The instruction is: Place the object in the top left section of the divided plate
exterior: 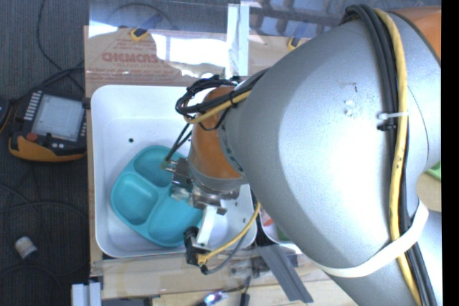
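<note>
The grey arm (337, 140) fills the right side, its orange band (208, 150) over the left bin (115, 111). A teal divided plate (143, 197) lies in that bin, partly under the wrist. A pendant (46, 125) rests on the floor at left.

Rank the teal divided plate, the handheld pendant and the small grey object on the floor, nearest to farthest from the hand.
1. Teal divided plate, directly beside the hand.
2. Handheld pendant, outside the bin's left wall.
3. Small grey object, floor, far lower left.
</note>
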{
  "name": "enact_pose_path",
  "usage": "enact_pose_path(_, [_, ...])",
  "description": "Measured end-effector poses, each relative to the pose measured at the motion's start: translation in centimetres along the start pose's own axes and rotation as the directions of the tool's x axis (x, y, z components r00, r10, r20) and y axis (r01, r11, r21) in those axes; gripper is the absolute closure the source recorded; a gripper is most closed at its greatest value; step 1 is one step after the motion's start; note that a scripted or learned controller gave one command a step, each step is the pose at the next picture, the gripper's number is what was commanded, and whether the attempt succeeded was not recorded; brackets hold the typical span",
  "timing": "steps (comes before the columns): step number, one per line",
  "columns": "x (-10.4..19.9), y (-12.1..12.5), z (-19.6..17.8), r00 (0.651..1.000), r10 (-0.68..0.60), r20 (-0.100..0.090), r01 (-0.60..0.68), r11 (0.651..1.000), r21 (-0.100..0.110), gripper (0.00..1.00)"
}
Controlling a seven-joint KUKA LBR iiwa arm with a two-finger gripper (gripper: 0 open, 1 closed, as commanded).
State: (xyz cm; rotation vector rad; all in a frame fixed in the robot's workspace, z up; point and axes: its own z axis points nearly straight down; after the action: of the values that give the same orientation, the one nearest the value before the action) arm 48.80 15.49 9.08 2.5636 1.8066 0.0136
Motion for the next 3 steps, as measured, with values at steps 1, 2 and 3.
enact_pose_path(1, [-1.1,6.3,-2.7,0.986,0.167,0.011,-0.167,0.986,0.013,1.00])
enact_pose_path(2, [0.1,2.9,-0.1,0.996,-0.089,0.006,0.089,0.996,-0.010,1.00])
enact_pose_path(3, [-9.8,3.2,-9.1,0.999,-0.049,0.010,0.049,0.999,0.015,1.00])
